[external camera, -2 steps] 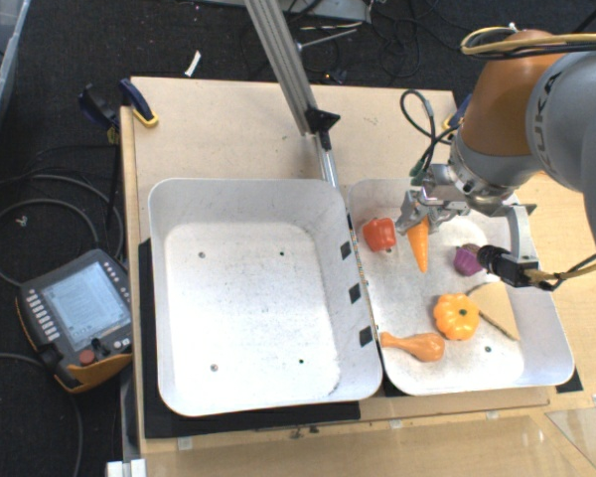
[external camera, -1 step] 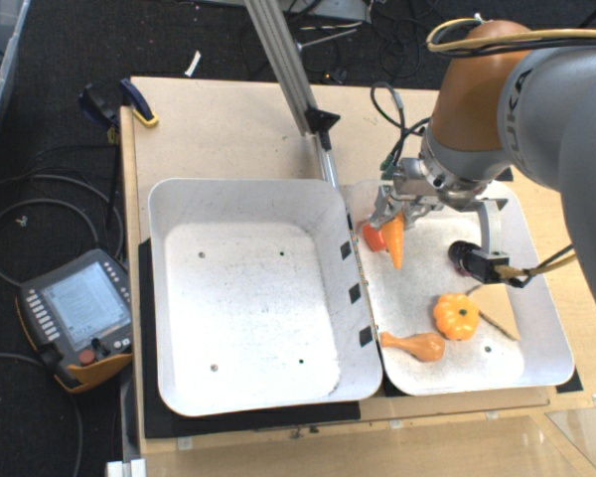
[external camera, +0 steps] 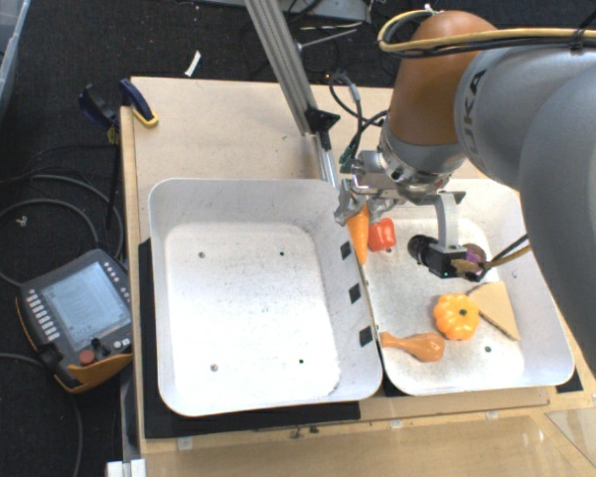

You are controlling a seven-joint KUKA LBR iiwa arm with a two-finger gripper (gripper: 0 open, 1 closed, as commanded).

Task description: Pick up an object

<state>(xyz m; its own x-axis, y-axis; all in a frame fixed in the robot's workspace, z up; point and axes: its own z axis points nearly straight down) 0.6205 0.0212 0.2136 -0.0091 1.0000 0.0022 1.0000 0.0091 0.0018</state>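
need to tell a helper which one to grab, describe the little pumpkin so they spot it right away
Look in the right-hand white bin, toward its near side. The pumpkin is a small, round, ribbed orange-yellow ball, beside a tan wedge. Unlike the long orange gourd nearby, it is squat and round.

1 fixed camera looks down at a slant on 2 shallow white plastic bins (external camera: 179, 202), arm entering from the frame's right.

Arm (external camera: 536, 97) lettering: part of "KUKA" in dark letters on the grey casing, upper right of frame, cut off.
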